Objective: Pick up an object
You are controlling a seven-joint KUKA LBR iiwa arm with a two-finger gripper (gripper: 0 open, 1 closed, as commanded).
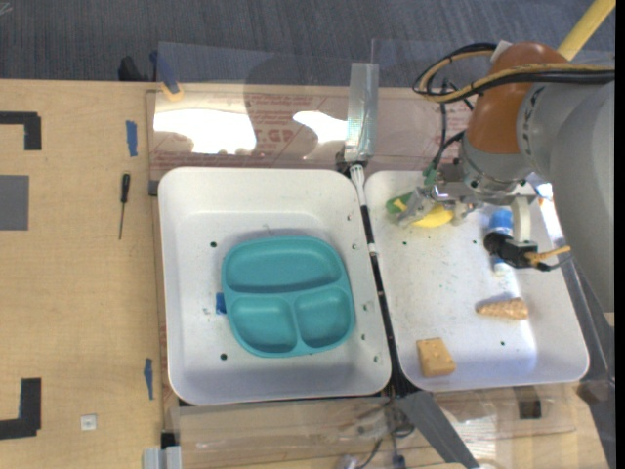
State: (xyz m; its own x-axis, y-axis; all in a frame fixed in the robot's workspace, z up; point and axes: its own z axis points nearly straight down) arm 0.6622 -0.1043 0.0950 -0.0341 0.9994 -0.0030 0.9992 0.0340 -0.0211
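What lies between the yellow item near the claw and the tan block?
Bare white bin floor, from yellow item to tan block, in the camera view.

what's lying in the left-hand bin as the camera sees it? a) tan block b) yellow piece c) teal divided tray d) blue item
c: the teal divided tray lies flat in the middle of the left-hand bin, while the tan block and the yellow piece are in the right-hand bin.

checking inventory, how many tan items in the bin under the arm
2: a square tan block near that bin's front edge, and a ridged tan piece by its far-right side. The arm may hide others at the back.
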